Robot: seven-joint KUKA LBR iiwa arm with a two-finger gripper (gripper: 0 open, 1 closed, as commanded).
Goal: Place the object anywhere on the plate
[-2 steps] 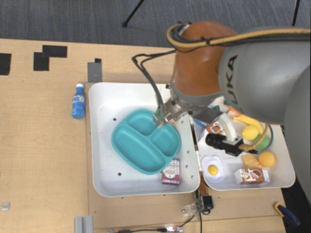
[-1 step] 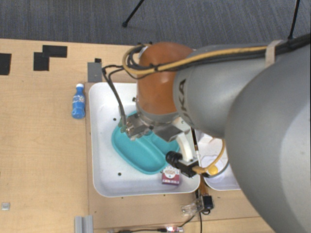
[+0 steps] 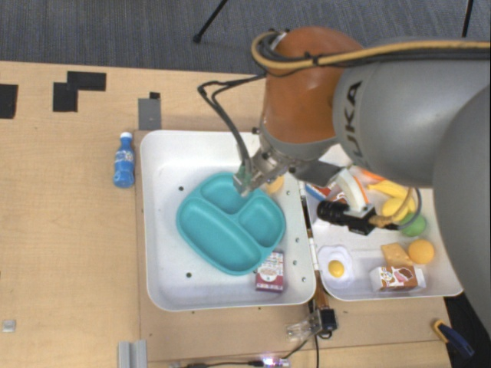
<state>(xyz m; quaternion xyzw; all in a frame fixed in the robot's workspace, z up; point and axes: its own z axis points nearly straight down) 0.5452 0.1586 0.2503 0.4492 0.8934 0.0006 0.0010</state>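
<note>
A teal divided plate (image 3: 230, 225) lies tilted in the left bin (image 3: 165, 282). My gripper (image 3: 249, 178) hangs low over the plate's far rim, just above its upper compartments. A small yellowish thing (image 3: 275, 182) shows right beside the gripper at the plate's far right edge; I cannot tell whether it is held. A small brown and white carton (image 3: 271, 272) stands against the plate's near right corner, on the bin floor.
The right bin (image 3: 337, 288) holds toy foods: a banana (image 3: 395, 198), an orange (image 3: 420, 251), a fried egg (image 3: 336, 267), a brown carton (image 3: 399, 277). A blue bottle (image 3: 124, 160) lies on the bench left of the bins. The arm's bulk covers the right bin's far part.
</note>
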